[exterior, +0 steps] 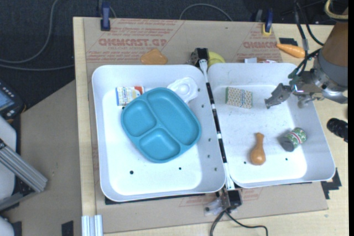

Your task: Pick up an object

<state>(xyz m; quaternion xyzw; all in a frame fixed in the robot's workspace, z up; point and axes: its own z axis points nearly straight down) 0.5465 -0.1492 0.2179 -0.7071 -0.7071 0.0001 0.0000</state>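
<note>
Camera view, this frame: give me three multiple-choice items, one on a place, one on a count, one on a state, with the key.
1. Where does the blue divided plate lie?
A. left bin
B. right bin
C. on the bench

2. How many loose things lie in the right bin?
A. one
B. three
C. five

3. How does the gripper stand?
A. over the left bin
B. over the right bin, nothing between its jaws
C. gripping the plate

Key: 1 A, it fills the left bin. 2 B: patterned pad, orange gourd-shaped toy, green-grey roll. 3 B: it hangs near that bin's upper right.
</note>
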